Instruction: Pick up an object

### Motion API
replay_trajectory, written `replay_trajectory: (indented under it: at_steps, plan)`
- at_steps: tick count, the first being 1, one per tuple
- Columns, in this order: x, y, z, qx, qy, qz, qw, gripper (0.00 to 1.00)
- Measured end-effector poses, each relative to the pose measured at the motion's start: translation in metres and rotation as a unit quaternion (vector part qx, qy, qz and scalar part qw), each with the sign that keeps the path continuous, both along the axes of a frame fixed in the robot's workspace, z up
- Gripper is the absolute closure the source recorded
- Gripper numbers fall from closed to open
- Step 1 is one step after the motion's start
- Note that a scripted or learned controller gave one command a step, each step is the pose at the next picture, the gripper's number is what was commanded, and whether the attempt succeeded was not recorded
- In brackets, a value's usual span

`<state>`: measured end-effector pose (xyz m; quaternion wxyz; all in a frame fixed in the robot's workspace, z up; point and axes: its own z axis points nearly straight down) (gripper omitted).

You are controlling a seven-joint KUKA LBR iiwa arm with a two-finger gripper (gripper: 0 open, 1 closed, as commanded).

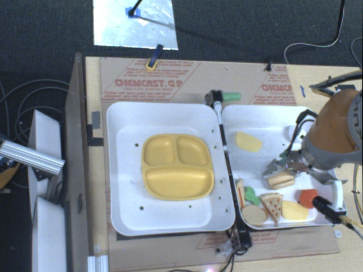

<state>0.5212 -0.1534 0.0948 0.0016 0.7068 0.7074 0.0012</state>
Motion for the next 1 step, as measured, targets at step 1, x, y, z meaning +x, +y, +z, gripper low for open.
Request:
replay_trajectory:
  at_steps: [1]
  plan:
    - [0.0388, 0.0917, 0.0953, 0.0012, -0.004, 0.007, 1.0, 1.0]
